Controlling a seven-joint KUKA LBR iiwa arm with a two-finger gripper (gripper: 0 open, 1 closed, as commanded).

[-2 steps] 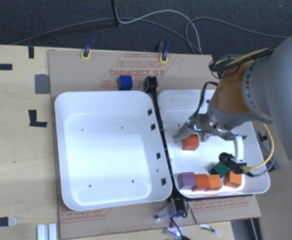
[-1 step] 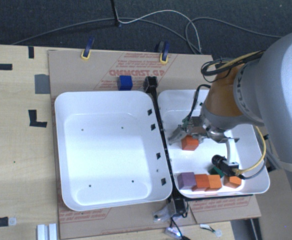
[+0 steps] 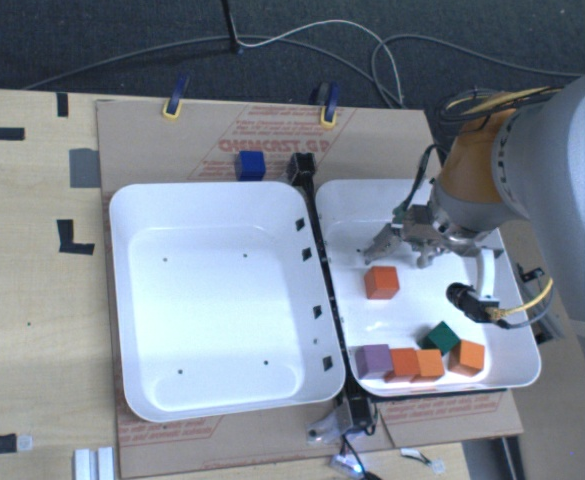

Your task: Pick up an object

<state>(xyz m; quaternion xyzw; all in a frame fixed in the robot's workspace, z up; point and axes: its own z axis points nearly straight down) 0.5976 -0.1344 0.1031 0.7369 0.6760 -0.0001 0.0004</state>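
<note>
In the right bin [image 3: 492, 373] an orange cube [image 3: 381, 282] sits alone near the middle. Along the front wall lie a purple cube [image 3: 374, 359], two orange cubes [image 3: 416, 364] side by side, a green cube [image 3: 439, 337] and another orange cube [image 3: 467, 356]. My gripper [image 3: 402, 253] hangs over the bin's back half, just behind the lone orange cube. Its fingers [image 3: 378, 251] are spread open with nothing between them.
The left bin [image 3: 132, 218] lies beside the right one, parted by a black clip strip [image 3: 317, 258]. A blue cube [image 3: 251, 164] rests on the cardboard behind the bins. Cables [image 3: 492, 308] trail from the wrist over the right bin's right side.
</note>
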